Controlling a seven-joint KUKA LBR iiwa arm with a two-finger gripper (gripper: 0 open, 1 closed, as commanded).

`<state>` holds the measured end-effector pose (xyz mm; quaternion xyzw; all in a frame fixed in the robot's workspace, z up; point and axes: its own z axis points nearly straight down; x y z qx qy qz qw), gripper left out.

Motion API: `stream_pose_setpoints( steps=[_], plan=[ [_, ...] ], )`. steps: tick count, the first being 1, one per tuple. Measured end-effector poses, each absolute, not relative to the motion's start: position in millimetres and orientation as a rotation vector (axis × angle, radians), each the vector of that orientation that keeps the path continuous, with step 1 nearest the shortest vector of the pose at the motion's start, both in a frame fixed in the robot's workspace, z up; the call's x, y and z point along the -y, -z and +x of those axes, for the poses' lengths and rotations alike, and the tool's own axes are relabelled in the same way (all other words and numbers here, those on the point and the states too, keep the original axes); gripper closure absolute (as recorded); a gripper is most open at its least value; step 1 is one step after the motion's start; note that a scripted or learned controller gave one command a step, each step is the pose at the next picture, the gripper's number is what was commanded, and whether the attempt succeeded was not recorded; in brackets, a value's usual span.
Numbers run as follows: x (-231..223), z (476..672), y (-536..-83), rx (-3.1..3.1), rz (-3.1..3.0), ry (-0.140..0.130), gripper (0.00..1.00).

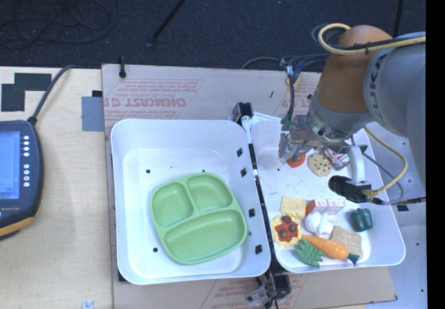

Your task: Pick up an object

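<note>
My gripper (295, 148) hangs low over the back left part of the right bin (389, 259), under the grey arm with its orange band. A small red toy piece (297, 159) lies right beneath it, partly hidden by it. Just to the right of the red piece lies a round speckled cookie (319, 163). Whether the gripper touches the red piece is unclear.
The front of the right bin holds a yellow cheese wedge (293, 207), a pizza slice (286, 230), a white egg (314, 221), a carrot (325, 246), a cracker (345, 239) and a green pepper (361, 219). The left bin (132, 140) holds a green divided plate (198, 217). A tablet (15, 168) lies at far left.
</note>
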<state>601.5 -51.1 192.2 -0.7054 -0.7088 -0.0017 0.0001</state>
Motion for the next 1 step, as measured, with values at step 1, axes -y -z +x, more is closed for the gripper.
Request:
stream_pose_setpoints(
  steps=[1],
  plan=[
    [8.3,563.7,-186.1,2.219,-2.214,-0.006,1.0]
  ],
)
